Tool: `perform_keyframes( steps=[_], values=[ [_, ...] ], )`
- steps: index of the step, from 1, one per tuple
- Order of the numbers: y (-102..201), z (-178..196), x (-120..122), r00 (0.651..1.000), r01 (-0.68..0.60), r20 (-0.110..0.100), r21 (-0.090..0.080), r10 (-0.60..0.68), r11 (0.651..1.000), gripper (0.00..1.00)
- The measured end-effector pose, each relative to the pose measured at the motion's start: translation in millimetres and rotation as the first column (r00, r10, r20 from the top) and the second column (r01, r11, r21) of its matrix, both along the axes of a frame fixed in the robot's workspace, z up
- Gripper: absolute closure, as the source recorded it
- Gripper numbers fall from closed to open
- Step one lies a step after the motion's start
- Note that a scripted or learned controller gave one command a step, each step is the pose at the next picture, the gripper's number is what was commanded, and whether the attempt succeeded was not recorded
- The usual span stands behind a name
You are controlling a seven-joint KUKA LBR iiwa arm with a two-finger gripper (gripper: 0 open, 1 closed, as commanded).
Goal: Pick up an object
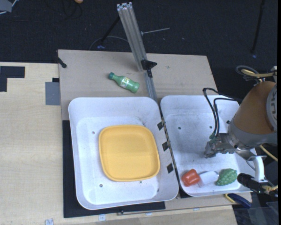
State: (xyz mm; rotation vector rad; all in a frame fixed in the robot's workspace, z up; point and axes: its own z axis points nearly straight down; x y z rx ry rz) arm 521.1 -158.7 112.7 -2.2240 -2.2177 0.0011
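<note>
The right bin [187, 121] holds a red pepper-like object [191, 177], a small white object [208, 177] and a green bunch of grapes [226, 176], lined up along its near edge. My gripper [214, 150] hangs low over the right part of this bin, just above and behind the white object and the grapes. The arm's orange band and wrist cover most of it. Nothing shows between the fingers. In the left bin [84, 121] a yellow square plate [129, 152] lies flat.
A green bottle [124, 82] lies on its side on the bench behind the left bin. A slanted aluminium rail [136, 32] rises from behind the divider between the bins. Black cables [214, 108] loop over the right bin's far corner.
</note>
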Motion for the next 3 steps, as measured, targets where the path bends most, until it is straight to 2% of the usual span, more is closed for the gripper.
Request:
perform_keyframes(
  steps=[1,3],
  values=[
    [-5,51,10,1.0,-0.002,0.005,-0.001,0.002,1.0,1.0],
    [-10,171,8,1.0,-0.003,0.006,-0.001,0.003,1.0,1.0]
  ],
)
